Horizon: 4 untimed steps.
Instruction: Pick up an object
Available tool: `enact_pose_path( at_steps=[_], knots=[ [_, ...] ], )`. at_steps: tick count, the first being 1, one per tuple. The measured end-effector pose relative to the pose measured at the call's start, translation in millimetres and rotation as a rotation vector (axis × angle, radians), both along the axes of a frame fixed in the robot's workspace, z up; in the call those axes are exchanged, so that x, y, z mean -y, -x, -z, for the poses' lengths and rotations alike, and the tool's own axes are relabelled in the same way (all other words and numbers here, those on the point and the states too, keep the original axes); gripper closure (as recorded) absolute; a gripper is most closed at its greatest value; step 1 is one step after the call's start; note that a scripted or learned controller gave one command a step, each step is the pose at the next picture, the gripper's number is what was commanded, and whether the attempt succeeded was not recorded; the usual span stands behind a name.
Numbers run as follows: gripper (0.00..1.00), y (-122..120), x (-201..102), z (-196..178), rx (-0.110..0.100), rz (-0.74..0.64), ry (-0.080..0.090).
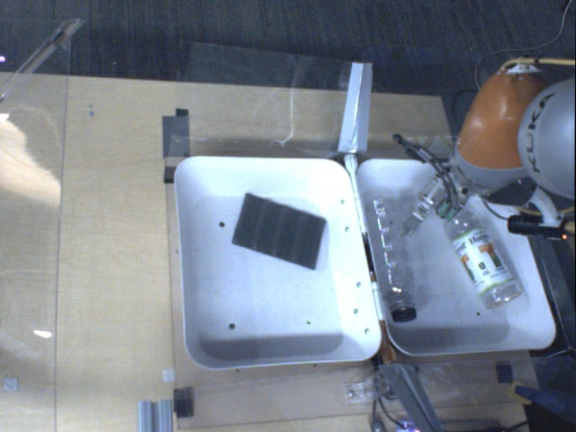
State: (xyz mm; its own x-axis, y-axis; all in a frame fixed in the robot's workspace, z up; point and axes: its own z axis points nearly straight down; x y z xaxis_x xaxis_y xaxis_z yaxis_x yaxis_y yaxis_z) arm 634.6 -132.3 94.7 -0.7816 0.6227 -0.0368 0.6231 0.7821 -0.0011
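Claw (430, 207) hovers over the right bin (540, 331), grip state impossible to tell; a centred, square descent on the nearby bottle (484, 264) looks wisest.

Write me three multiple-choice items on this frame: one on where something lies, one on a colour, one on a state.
1. Where does the dark rectangular pad lie?
A. In the left bin
B. In the right bin
C. On the bench outside both bins

2. What colour are the two bins?
A. Blue
B. White
C. Black

3. How does the clear bottle rest?
A. Standing upright
B. Lying on its side
C. Lifted above the bin

Key:
1 A: the dark rectangular pad sits on the floor of the left bin.
2 B: both that bin and the right bin are white.
3 B: the clear bottle lies lengthwise on the right bin's floor, with the gripper near its cap end.
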Motion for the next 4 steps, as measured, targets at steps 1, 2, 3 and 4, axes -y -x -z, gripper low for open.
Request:
enact_pose_path(
  at_steps=[1,2,3,4],
  knots=[
    [0.0,0,29,-95,-0.016,-0.04,-0.021],
    [0.0,24,18,-15,-0.018,-0.262,-0.017],
    [0.0,10,-19,5,-0.014,-0.13,-0.021],
    [0.0,25,5,-53,-0.017,0.034,-0.023]
  ],
)
